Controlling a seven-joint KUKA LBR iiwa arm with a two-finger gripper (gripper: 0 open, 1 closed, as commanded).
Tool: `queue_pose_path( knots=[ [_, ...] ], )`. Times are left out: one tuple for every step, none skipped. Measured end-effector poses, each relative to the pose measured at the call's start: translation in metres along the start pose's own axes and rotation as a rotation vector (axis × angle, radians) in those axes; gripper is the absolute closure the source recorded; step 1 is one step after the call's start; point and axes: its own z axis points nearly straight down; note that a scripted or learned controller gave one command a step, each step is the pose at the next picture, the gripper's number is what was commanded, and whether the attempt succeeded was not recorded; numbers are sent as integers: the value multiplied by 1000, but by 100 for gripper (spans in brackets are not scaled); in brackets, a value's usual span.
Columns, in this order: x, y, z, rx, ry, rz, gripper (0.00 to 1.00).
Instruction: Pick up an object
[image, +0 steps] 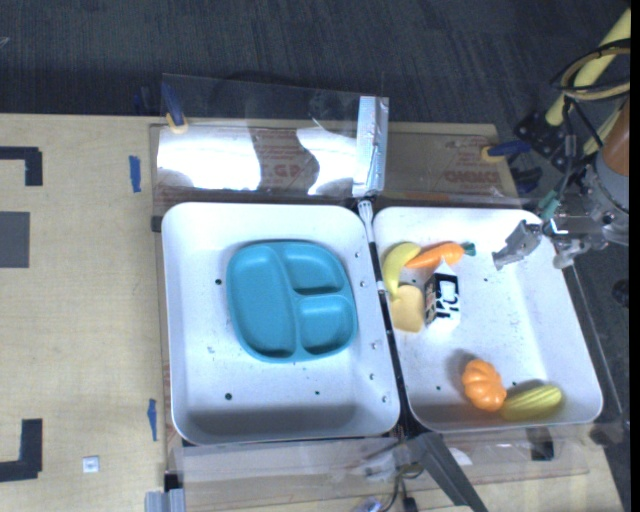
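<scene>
The right bin (540, 330) holds several objects. A yellow banana (398, 262) and an orange carrot (437, 255) lie at its back left, beside a black-and-white item (444, 298) and a yellow lump (407, 311). An orange pumpkin-like toy (483, 385) and a yellow-green piece (532, 401) sit at the front. My gripper (538, 248) hovers over the bin's back right corner, open, with nothing between its fingers. It is well apart from all the objects.
The left bin (190, 300) contains a blue divided tray (293, 298). A clear plastic panel (270, 150) stands behind the left bin. Cables and yellow hoses (590, 75) hang at the upper right near the arm.
</scene>
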Motion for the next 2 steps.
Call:
queue_pose_path(
  knots=[
    [-48, -47, -91, -7, -4, -49, 0],
    [-1, -13, 71, 7, 2, -40, 0]
  ],
)
